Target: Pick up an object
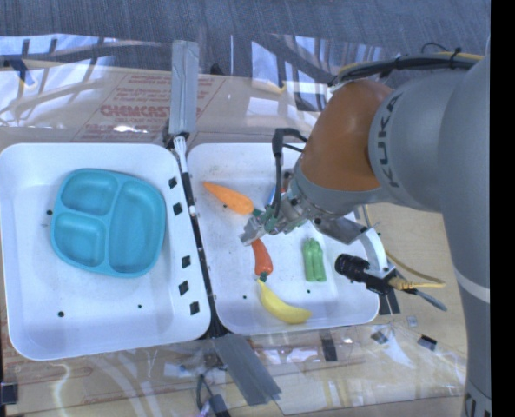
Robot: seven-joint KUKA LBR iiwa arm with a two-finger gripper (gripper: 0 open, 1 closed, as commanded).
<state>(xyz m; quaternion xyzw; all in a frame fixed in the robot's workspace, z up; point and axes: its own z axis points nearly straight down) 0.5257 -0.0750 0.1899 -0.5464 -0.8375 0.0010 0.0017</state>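
Grey arm looms closest, gripper low in right bin just above red pepper, between orange carrot and yellow banana; jaw state unclear; pepper probably light, stiff, slick plastic, best pinched mid-body across width.

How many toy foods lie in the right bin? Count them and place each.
4. A carrot lies at the upper left, a red pepper in the middle, a green piece to its right, a banana by the near wall. The arm may hide more.
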